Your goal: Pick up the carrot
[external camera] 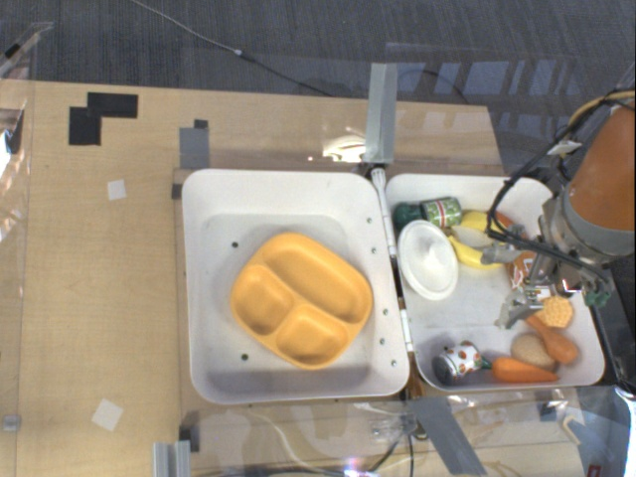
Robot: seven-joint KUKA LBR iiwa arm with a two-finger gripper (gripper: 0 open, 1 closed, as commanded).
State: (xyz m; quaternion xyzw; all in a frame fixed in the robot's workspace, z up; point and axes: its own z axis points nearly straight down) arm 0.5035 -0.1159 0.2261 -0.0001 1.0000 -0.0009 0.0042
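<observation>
Carrot (524,371): we find it nearest us, lying flat along the near wall of the right bin, close to that bin's near right corner, tip pointing left.
Small figure (458,360): we see it just left of the carrot's tip, by the same near wall.
Potato (533,350) and orange piece (562,348): both sit just behind the carrot, so we see little room on its far side.
Cracker (557,312): we place it behind those two, near the right wall.
Pincer (521,302): it hangs over the right half of the right bin, above and behind the carrot and apart from it; we cannot tell whether it is released or clenched, and we see nothing grasped.
Right bin (409,374): we note bare floor in its middle, between the white bowl (429,258) and the near row.
Far end: a green can (433,212) and a banana (471,247) lie along the far wall.
Left bin (199,296): it carries a yellow divided plate (301,298), with open floor round it at every wall.
Bench (89,296): we see the left side bare of things.
</observation>
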